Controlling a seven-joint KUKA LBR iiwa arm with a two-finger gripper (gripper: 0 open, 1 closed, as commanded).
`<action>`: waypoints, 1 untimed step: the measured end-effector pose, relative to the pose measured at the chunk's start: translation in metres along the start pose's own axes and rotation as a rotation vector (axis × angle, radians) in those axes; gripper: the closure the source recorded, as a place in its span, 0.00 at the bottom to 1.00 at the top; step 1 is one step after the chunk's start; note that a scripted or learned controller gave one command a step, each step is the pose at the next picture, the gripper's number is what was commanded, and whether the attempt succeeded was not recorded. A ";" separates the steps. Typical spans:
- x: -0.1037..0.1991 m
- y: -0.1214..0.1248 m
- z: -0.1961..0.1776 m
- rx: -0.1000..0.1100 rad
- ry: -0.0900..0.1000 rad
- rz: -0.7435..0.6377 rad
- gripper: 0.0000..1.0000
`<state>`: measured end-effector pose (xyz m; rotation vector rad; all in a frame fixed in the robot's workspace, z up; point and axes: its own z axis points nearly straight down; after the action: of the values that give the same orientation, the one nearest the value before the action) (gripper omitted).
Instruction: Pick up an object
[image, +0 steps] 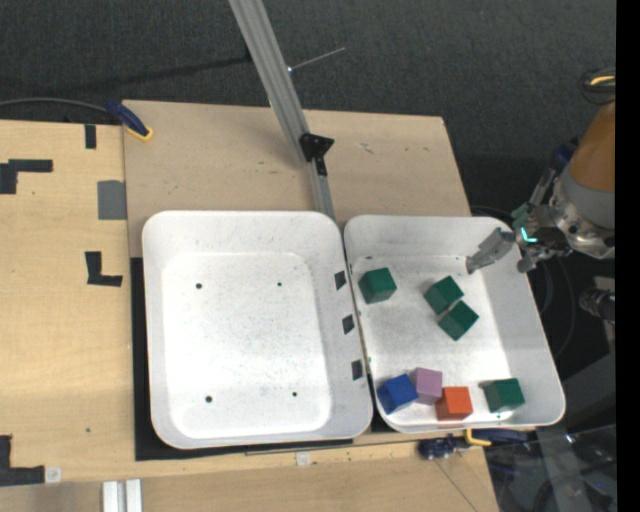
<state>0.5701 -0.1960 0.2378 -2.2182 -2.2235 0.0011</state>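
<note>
Evidently, the approach step is in hand: the end effector (497, 250) is hovering over the upper right part of the right bin (420, 232), above its bare white floor, with nothing between its fingers; whether those fingers are standing apart or together cannot be told at this size and angle. The arm, its orange band (602, 150) lying beyond the right bin's right rim, is reaching in from that side. Seven candidate cubes are lying in the right bin. Three dark green ones are sitting in its middle: a green cube (377, 285) near the left wall, and a pair of green cubes (451, 307), touching or nearly so, just below and left of the end effector. Along the near wall a blue cube (397, 391), a lilac cube (428, 383) and an orange cube (455, 402) are crowding together, with a fourth green cube (503, 394) standing apart in the near right corner. The left bin (160, 300), beside the right bin on the worktop (390, 160), is holding none of them. As a judgement, no object is yet picked. The next move is calling for choosing one cube, probably from the nearby green pair, centring over it, and descending with the fingers straddling it; the neighbouring cube may be obstructing one finger.
</note>
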 end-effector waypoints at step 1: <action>-0.001 0.001 0.064 0.006 0.001 0.001 0.00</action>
<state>0.5713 -0.1975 0.1735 -2.2161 -2.2185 0.0071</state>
